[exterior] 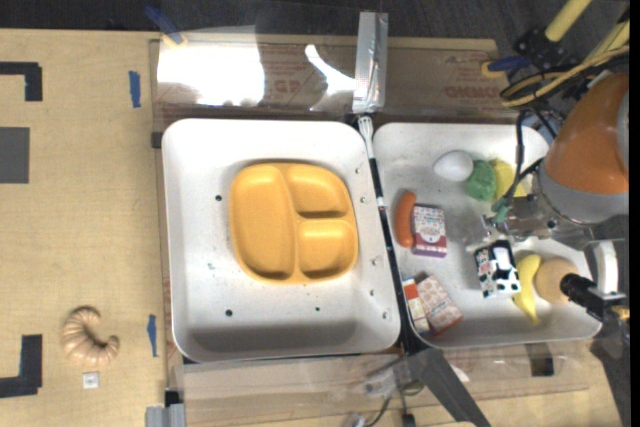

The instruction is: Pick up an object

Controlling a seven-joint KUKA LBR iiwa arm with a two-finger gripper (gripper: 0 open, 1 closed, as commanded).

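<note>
Nearest the camera, at the front edge of the right bin (440, 137), a small snack packet (432, 303) is lying flat near the front-left corner, long axis angled toward the bin's centre; likely light and crinkly, and a pinch across its short side is being judged safest. Just behind it toward the right wall, a black-and-white cow-print carton (494, 271) is standing beside a banana (527, 287), whose long axis is running roughly front to back with the tip pointing at the front edge; it looks like smooth toy plastic, probably light, stiff and a bit slippery, best taken across the thick middle. The gripper (507, 218) is being held right above the carton, near the bin's centre-right; whether the jaws are apart or together cannot be told, and nothing is being seen between them. Further left, a red sausage (404, 218) is lying along the left wall, axis front to back, next to a small printed box (430, 229); rigid, easily pinched across. At the far edge, a white egg (454, 165) and a green item (483, 181) are sitting together; the egg is round and likely to be squirting out of a pinch. The left bin (190, 215) is carrying a yellow divided tray (292, 220).
</note>
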